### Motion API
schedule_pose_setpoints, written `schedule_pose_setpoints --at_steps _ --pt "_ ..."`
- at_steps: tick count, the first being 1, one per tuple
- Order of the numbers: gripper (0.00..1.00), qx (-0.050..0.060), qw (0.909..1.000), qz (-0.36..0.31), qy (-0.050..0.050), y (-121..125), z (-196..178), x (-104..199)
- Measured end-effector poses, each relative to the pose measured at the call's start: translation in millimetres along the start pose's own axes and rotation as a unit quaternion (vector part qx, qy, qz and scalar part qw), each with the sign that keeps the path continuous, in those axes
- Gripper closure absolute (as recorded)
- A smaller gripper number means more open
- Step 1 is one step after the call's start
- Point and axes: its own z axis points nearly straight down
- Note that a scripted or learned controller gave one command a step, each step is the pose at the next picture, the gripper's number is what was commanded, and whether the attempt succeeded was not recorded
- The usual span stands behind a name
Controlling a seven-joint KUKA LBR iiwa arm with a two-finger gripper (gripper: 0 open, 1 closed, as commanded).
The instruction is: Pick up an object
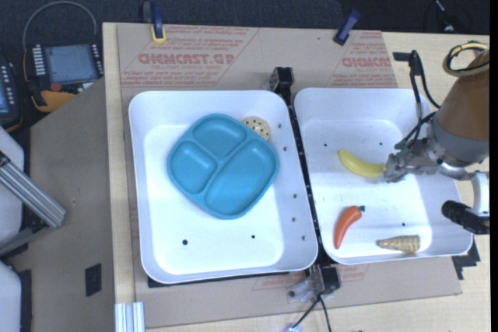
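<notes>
- I see the worktop (117, 167), which carries two shallow white bins side by side, with printed cardboard under them.
- The left bin (163, 245) holds a blue divided plate (223, 165), which sits tilted in the bin's upper middle area.
- A round cookie (257, 125) lies at the plate's upper right edge, partly covered by the plate.
- The right bin (366, 109) holds three small objects.
- A yellow banana (359, 164) lies near the middle of the right bin, its right end pointing toward the claw.
- An orange-red chili pepper (347, 224) with a green stem lies below the banana, well apart from it, angled up to the right.
- A tan ice-cream cone (399, 244) lies on its side near the lower rim of the right bin, to the right of the pepper.
- The arm (467, 117) reaches in from the right edge, its orange band visible above the grey wrist.
- The claw (393, 167) is low over the right bin, just at the banana's right end.
- I cannot tell from this view whether the claw is apart or together, or whether it touches the banana.
- I see no object clearly caught in the claw.
- A black clamp (282, 79) sits at the top where the two bins meet.
</notes>
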Motion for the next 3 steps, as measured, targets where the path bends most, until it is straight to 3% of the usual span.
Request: schedule_pose_setpoints --at_steps 2,3 --pt "1.0 -0.003 1.0 -0.001 -0.001 6.0 -95.2 7.5" --pt "1.0 -0.001 1.0 -0.003 0.0 23.4 -105.7 59.8"
